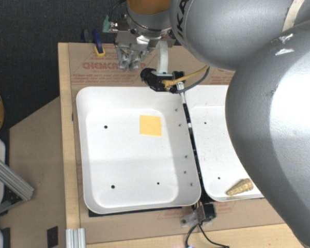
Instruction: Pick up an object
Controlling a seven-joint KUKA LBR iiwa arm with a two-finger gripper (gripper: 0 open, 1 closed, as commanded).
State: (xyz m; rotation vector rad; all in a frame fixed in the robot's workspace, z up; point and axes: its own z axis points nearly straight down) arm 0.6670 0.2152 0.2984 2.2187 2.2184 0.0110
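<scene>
A bulky smooth grey arm (pixel 258 61) with an orange band (pixel 147 1) above a small metallic tool (pixel 130 62).

The two-finger metal gripper (pixel 130 61) hangs beyond the far rim of the left shallow white plastic bin (pixel 88 138). The flat yellow square piece (pixel 150 125) lies in that bin, nearer the camera than the gripper. The tan ridged cone-shaped object (pixel 240 187) lies far to its right in the right shallow white plastic bin (pixel 217 138), at the near edge.
</scene>
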